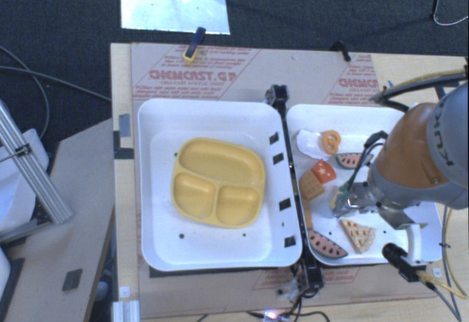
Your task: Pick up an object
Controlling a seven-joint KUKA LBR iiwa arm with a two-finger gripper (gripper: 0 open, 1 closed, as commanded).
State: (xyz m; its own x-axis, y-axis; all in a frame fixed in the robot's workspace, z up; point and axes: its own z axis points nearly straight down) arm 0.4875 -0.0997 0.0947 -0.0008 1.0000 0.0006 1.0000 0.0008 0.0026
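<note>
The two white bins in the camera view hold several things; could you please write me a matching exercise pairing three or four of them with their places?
Things:
1. yellow divided tray
2. orange ring
3. pizza slice
4. watermelon slice

Places:
A. right bin, far end
B. right bin, near edge, beside the divider
C. middle of the left bin
D. right bin, near end, just below the hand

Pairs: 1-C, 2-A, 3-D, 4-B
</note>
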